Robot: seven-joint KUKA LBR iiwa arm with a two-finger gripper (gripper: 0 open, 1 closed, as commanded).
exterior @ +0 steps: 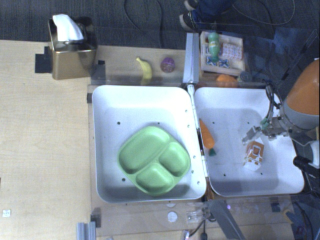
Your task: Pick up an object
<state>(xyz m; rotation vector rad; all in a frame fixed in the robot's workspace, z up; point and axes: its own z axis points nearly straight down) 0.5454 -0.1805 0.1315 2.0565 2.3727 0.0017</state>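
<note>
I am at the approach step: my end effector (257, 132) hovers in the right bin (235, 186), just above the small packet (254, 154); I cannot tell its state. Next I descend onto the packet.

This is a robotics lab or test cell rather than a home or shop. Two shallow white bins (145, 96) sit side by side, fixed on a pale wooden bench (40, 134), with a metal divider rail (189, 54) beyond their shared edge. Black cables (145, 9) loop over dark carpet (100, 4) past the bench's far edge, where a person's shoes (189, 14) stand. A grey arm with an orange band (304, 96) reaches in over the right bin's right edge.
</note>
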